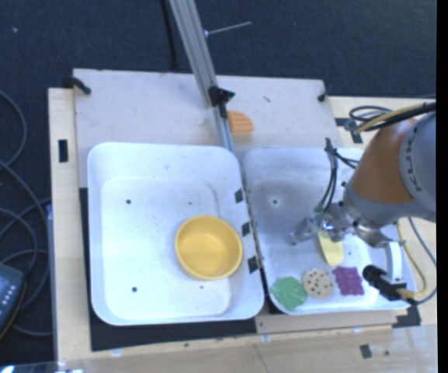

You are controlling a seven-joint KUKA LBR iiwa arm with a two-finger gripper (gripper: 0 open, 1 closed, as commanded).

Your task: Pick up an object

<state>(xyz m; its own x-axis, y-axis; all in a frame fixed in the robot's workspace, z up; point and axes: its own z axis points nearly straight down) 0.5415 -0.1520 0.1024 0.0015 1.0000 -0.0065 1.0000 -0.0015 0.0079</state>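
Observation:
My gripper point(319, 229) hangs low in the right bin point(286, 179), near the bin's middle, on the grey arm with its orange band. Just below it and to its right lies a pale yellow piece point(331, 249), partly covered by the wrist. Along the near edge of this bin sit a green round piece point(289, 291), a tan speckled cookie point(317, 283) and a purple piece point(349, 280). I cannot see anything between the gripper's tips.
A yellow bowl point(208, 247) stands in the left bin point(130, 185), toward its right side. An orange object point(240, 123) lies on the board behind the bins, next to a slanted metal rail point(196, 45).

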